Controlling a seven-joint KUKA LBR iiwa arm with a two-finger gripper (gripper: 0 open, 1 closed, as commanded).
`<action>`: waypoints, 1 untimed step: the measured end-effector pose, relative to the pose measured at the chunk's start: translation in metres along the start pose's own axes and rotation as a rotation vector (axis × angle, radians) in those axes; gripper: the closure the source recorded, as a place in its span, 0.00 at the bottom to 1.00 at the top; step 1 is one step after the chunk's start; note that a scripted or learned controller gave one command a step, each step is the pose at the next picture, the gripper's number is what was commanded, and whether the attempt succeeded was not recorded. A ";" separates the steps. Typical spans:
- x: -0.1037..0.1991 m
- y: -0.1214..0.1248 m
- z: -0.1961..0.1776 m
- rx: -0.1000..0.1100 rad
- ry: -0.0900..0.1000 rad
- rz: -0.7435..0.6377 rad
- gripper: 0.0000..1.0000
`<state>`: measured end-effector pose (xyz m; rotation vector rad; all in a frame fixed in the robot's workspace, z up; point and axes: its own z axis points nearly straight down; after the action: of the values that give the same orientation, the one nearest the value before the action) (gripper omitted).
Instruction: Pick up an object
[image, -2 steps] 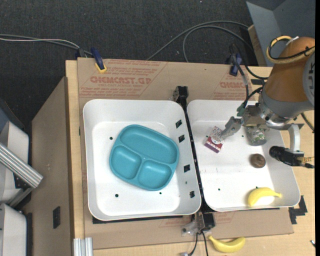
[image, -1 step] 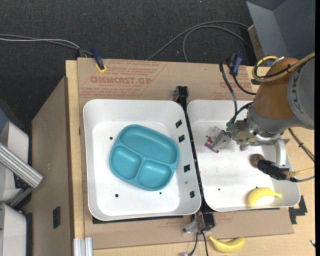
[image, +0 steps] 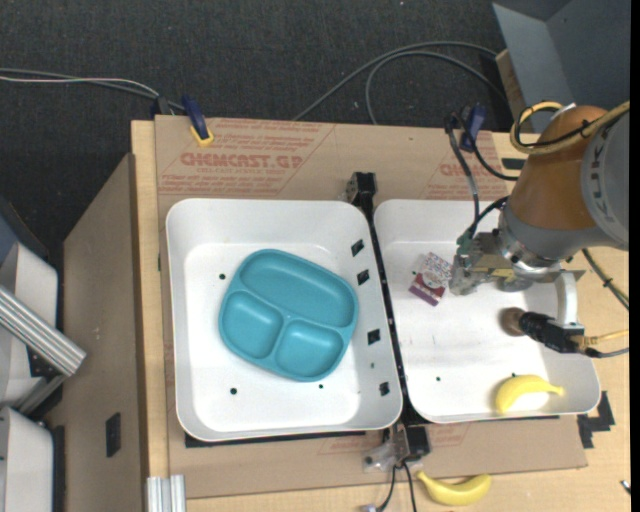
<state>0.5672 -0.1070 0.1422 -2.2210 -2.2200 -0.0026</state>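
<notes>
1. The arm, grey with an orange band, is reaching in over the far right corner of the table and is hanging above the right bin.
2. The end effector is sitting low over the far half of the right bin, just beside a small white and maroon packet; whether it is open or closed, I cannot tell from this slant.
3. The packet is lying on the bin floor near the bin's left wall, at the end effector's left side; whether the two are touching is unclear.
4. A yellow banana is lying in the near right corner of the right bin, well apart from the packet.
5. A dark, cable-fed part of the arm is hanging over the bin's right side, between the end effector and the banana.
6. A blue divided plate is lying in the middle of the left bin.
7. A second banana is lying outside the bins, at the near edge of the table, below the right bin.
</notes>
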 end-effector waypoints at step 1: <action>0.002 -0.003 -0.044 -0.005 -0.003 -0.002 1.00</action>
<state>0.5647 -0.1054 0.1867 -2.2226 -2.2263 -0.0057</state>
